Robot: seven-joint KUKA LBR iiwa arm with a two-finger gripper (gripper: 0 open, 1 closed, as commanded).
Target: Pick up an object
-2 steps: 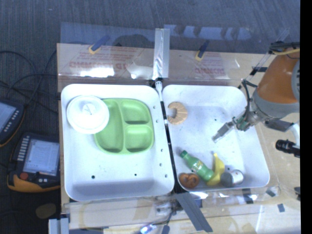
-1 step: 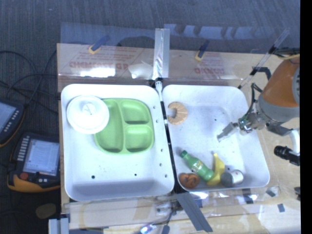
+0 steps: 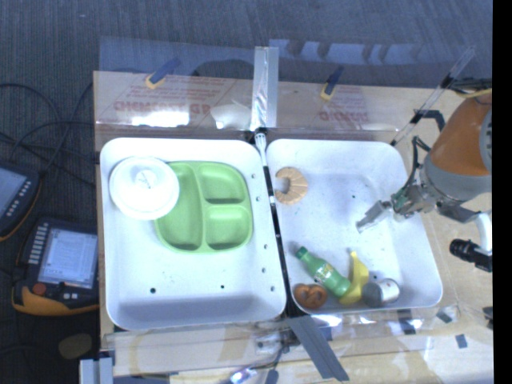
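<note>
My gripper (image 3: 370,216) hangs over the right bin (image 3: 400,162), right of its middle and pointing left, above bare white floor with nothing seen in it. A tan doughnut (image 3: 291,185) lies at the bin's upper left. Along the front wall lie a green bottle (image 3: 322,271), a yellow banana (image 3: 357,277), a brown round object (image 3: 310,295) and a grey can (image 3: 379,291). All of these sit well apart from the gripper.
The left bin (image 3: 128,294) holds a green divided tray (image 3: 206,206) with a white round lid or bowl (image 3: 144,186) at its upper left. A divider wall (image 3: 270,214) separates the bins. A tablet and cables lie off the bench at left.
</note>
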